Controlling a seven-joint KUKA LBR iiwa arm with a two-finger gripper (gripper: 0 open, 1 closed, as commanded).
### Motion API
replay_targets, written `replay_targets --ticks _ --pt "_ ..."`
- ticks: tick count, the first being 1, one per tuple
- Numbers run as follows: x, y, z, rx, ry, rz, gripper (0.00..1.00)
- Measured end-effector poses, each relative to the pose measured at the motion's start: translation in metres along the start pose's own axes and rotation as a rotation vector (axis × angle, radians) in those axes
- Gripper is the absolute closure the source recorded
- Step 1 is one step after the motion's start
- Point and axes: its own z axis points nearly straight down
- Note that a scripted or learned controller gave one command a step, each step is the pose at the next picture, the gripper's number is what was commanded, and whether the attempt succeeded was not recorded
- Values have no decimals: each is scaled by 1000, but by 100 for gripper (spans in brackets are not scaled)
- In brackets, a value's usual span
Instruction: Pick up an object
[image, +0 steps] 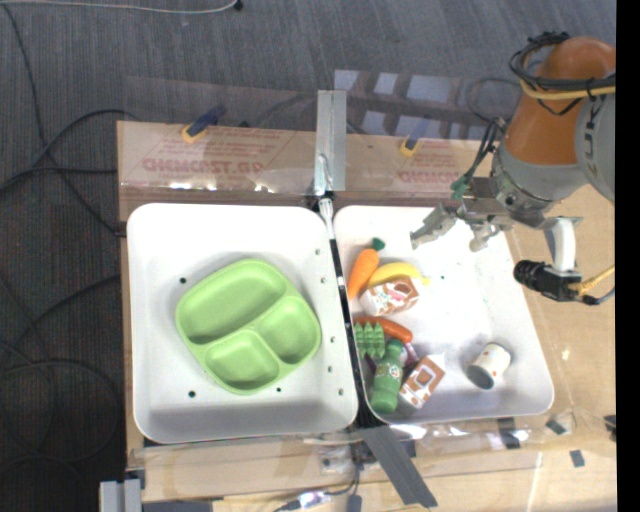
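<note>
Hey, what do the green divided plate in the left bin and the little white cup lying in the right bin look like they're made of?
The green three-compartment plate looks like moulded plastic, matte to satin: uniform colour, soft rounded ridges, faint sheen. The small white cup, lying on its side with a dark opening, seems to be smooth plastic or possibly ceramic; the picture is too coarse to settle which.

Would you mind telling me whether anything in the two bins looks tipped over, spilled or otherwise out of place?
One thing stands out: the small white cup in the right bin lies on its side, its dark opening facing the bin's near edge. Nothing looks spilled. The toy foods are jumbled against that bin's left wall, and the green divided plate sits flat in the left bin.
</note>
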Motion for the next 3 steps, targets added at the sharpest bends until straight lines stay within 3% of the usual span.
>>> replay_targets --ticks 1,2,3 --pt "-12 53 -122 -4 -2 -131 0" --pt "10 -5 44 1 -1 -56 0" --pt "-11 2 148 -4 -1 1 0"
